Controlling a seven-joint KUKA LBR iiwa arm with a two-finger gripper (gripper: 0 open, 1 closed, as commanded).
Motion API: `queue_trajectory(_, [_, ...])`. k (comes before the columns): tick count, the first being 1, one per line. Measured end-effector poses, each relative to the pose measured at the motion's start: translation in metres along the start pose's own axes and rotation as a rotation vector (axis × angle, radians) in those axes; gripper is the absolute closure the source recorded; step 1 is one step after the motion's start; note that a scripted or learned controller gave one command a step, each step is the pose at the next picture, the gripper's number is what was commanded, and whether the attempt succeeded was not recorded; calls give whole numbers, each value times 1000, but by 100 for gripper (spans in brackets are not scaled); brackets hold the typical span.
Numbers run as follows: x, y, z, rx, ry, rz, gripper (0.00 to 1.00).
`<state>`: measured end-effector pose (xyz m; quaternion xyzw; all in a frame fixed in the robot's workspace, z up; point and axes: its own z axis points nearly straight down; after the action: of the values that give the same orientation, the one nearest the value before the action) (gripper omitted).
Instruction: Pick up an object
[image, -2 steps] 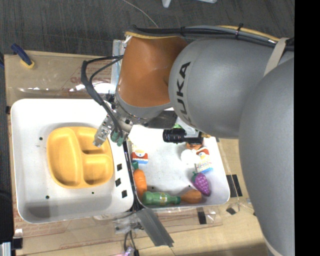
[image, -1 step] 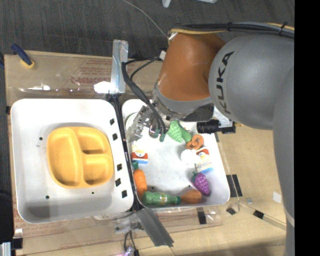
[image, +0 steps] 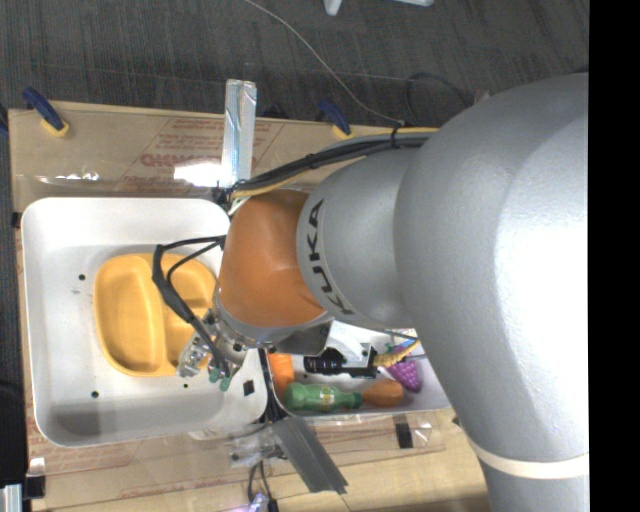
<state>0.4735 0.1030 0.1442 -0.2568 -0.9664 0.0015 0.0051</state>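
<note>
My hand (image: 205, 362), finger spread impossible to tell, hovers over the yellow dish (image: 135, 315) in the left bin (image: 50, 300); I should centre on its rim before descending.

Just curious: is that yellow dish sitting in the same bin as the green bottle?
No, the yellow dish lies in the left bin, while the green bottle lies in the right one.

Tray (image: 135, 310) in L bin (image: 45, 300) (bottle (image: 322, 398) in R).
</note>
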Motion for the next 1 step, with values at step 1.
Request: queue_trajectory(1, [12, 128, 44, -4, -7, -16, 100])
